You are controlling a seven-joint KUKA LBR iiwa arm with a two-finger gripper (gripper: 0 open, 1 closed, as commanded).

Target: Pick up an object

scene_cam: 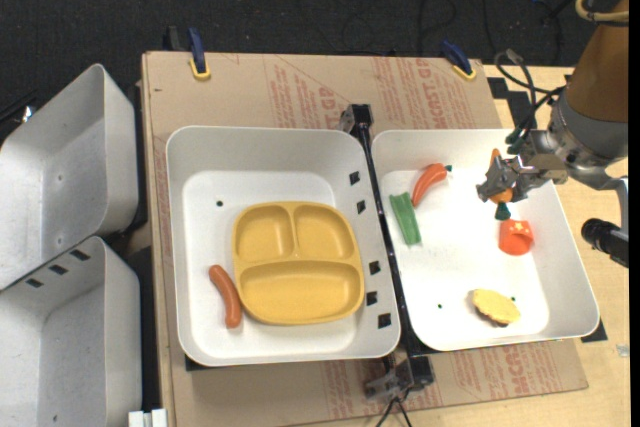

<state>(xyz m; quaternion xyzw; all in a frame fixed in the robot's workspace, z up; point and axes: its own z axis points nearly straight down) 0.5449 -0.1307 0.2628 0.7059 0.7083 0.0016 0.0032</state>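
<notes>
Far left of the pincer, off the desk (pixel 270 80): two spare white tubs (pixel 60 245), stacked edge to edge.

Left bin (pixel 190 155), well left of the pincer: orange-brown sausage (pixel 226 295) lying just beside the left edge of a yellow divided plate (pixel 298 262); plate flat on the bin floor, three compartments.

Right bin (pixel 570 305), under the pincer:
- Green strip (pixel 405 218), left of and below the pincer, flat, near the bin's left wall.
- Orange-red pepper (pixel 429 181), left of the pincer, just above the green strip, tilted; touching or apart not discernible.
- Yellow lumpy piece (pixel 495 307), well below the pincer, near the bin's front wall.
- Small orange-red item (pixel 516 237), just below and slightly right of the pincer, apart from it.

Pincer (pixel 500 185): dark, low over the upper right part of the right bin, reaching in from the right on the grey arm (pixel 590 130) with orange band. Small orange and dark bits visible at the tips; cannot tell whether held. Apart or together: cannot tell.
</notes>
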